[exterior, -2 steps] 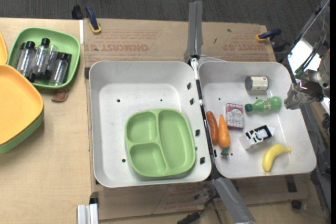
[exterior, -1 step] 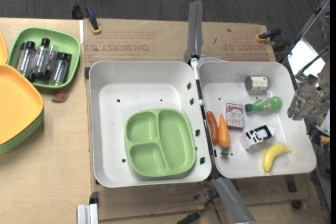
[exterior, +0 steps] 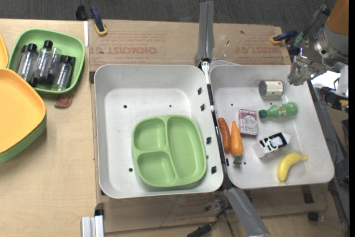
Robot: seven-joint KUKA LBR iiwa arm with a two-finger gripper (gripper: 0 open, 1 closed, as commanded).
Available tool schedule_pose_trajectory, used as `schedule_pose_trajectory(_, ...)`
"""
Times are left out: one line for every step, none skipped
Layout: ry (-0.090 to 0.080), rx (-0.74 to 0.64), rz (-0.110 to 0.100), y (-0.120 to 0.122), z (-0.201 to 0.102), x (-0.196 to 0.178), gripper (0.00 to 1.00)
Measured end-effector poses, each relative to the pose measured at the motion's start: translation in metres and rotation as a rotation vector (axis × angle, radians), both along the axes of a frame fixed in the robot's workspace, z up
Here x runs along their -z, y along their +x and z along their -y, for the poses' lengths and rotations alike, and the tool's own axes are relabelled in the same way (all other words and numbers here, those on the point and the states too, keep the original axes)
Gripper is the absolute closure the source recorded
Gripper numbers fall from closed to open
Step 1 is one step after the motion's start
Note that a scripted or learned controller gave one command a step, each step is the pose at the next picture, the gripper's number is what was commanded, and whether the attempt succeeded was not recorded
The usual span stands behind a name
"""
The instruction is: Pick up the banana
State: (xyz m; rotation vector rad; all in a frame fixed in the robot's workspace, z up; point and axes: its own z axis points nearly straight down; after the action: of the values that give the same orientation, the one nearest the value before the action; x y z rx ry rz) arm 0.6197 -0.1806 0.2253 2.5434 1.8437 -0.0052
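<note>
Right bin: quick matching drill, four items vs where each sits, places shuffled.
Items:
1. banana
2. green bottle
3. carrot
4. small can

Places:
A. against the bin's left wall
B. far end, nearest the gripper
C. near right corner
D. mid-right, lying on its side

Pairs: 1-C, 2-D, 3-A, 4-B

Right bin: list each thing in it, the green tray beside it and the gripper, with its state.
banana: lying flat, untouched
carrot: lying flat
sausage: lying beside the carrot
green bottle: on its side
can: on its side
milk carton: tipped over
green tray: upright
gripper: above the bin's far edge
</note>
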Motion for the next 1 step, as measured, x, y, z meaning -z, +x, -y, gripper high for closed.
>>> schedule_pose_trajectory(0.0,0.447,-0.002,-0.0107,0.0009,0.0466,1.0)
